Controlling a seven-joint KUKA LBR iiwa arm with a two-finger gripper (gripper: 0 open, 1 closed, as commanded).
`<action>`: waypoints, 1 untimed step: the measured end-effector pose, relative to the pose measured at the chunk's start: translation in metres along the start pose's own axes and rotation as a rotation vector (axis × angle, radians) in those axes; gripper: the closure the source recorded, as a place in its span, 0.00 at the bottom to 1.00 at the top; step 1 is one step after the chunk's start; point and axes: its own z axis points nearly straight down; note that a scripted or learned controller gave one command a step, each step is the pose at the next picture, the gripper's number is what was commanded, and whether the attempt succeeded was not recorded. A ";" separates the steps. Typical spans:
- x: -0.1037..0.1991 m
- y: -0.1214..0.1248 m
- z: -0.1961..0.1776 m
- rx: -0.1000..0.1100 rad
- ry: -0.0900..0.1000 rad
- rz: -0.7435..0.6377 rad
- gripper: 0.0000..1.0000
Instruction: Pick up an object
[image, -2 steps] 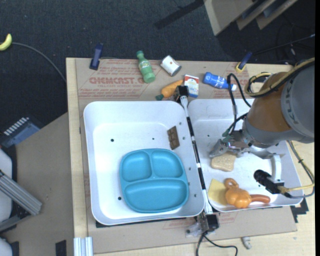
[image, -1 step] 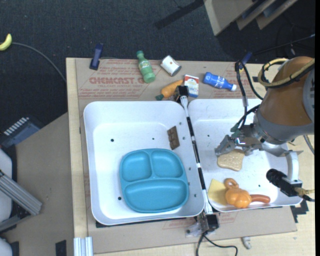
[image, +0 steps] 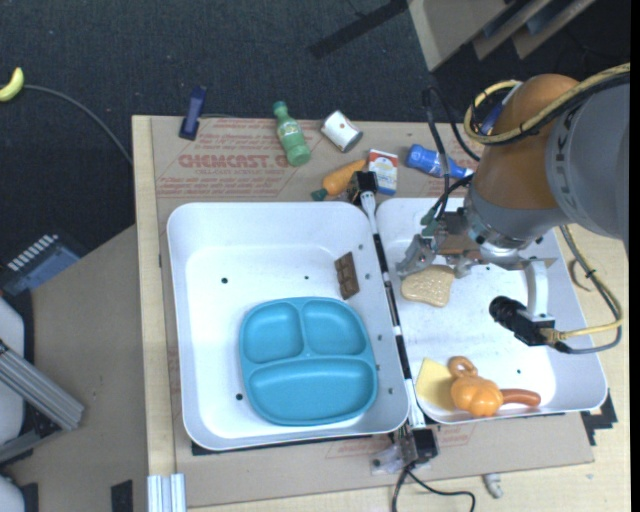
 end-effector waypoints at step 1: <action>0.008 -0.048 -0.033 0.002 0.000 0.001 1.00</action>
